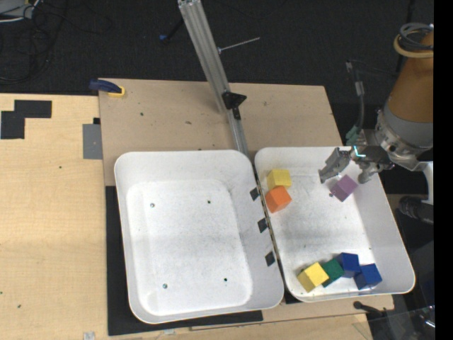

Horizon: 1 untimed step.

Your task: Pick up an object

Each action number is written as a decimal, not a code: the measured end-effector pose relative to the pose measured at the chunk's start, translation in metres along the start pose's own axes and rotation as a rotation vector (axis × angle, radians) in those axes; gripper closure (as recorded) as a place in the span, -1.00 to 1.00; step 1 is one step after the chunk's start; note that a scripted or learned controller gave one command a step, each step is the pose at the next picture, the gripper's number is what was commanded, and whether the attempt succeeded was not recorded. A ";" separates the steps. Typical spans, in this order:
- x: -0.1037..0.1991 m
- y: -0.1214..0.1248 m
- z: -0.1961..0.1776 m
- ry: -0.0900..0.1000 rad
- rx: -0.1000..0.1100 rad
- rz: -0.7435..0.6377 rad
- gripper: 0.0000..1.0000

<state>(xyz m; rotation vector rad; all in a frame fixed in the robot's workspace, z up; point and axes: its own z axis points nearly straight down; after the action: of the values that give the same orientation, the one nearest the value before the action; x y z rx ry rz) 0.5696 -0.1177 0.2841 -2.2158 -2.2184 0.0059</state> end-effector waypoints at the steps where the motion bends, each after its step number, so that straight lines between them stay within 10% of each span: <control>1: -0.001 0.000 -0.002 -0.001 -0.004 0.003 -1.00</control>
<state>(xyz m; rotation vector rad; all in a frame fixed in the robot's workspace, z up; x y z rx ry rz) 0.5700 -0.1190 0.2861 -2.2216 -2.2178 0.0023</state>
